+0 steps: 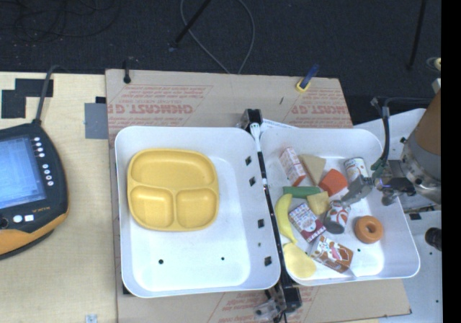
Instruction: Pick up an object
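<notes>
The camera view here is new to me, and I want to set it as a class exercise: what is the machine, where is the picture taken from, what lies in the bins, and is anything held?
One camera above the bench looks down at a slant. The grey arm with an orange band is a robot reaching in from the right. Its grasping end effector hangs low over the right bin, among the clutter: an orange doughnut, a banana, a small can, snack packets and toy foods. I cannot tell whether it grips anything. The left bin holds a yellow divided tray. The screen device at the far left looks like the robot's control pad.
</notes>
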`<action>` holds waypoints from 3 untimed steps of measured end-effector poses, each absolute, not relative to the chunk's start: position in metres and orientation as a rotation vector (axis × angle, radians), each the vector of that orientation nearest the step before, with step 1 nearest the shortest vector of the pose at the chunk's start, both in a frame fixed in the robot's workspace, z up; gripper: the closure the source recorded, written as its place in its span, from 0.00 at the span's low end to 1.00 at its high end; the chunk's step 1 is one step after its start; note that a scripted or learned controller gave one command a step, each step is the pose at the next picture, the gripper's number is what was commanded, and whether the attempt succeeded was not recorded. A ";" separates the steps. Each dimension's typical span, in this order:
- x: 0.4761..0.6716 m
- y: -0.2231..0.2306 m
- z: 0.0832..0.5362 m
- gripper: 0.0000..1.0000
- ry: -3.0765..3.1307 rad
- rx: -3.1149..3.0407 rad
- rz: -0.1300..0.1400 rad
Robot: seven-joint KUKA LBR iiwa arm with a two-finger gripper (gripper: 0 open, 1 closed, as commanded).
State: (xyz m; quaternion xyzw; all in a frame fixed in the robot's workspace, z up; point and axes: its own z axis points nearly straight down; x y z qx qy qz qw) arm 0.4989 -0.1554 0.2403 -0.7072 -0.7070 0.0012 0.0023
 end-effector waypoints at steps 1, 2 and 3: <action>0.542 -0.178 0.151 0.00 -2.216 -2.214 0.008; 0.597 -0.162 0.087 0.00 -2.222 -2.215 -0.001; 0.541 -0.112 0.088 0.00 -2.220 -2.216 0.002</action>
